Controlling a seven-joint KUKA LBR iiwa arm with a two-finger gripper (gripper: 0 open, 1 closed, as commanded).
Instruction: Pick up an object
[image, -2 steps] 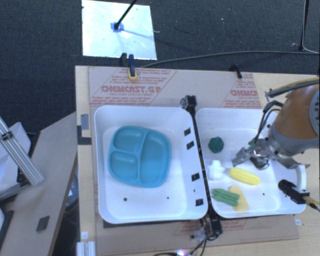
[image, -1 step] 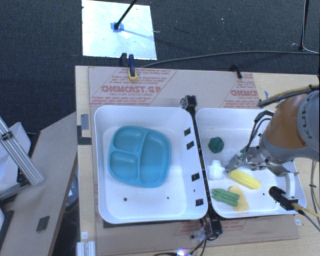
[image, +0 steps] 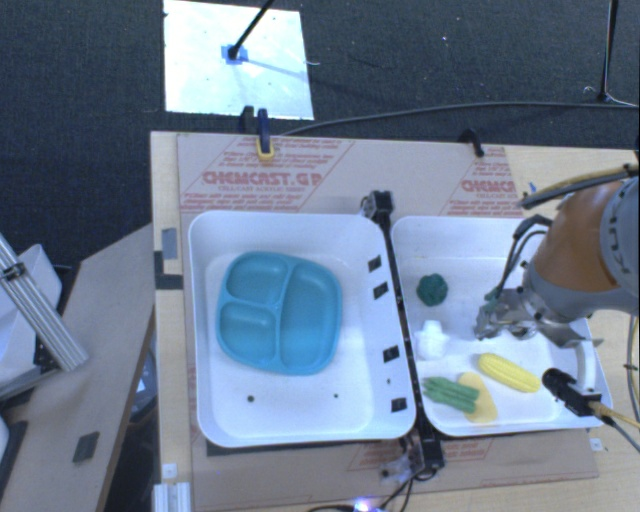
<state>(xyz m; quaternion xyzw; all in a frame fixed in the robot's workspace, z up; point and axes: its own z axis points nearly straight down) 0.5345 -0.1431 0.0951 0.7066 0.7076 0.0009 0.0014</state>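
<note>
Just below claw (image: 497, 322): yellow corn (image: 509, 373).

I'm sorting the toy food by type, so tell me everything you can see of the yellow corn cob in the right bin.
The yellow corn cob is a short, rounded toy, plastic by its look, bright yellow all over. It lies flat on the floor of the right bin, near the front wall, slanting from upper left down to lower right. It looks whole and lies just below the gripper, apart from it. A green pod lies to its left.
</note>
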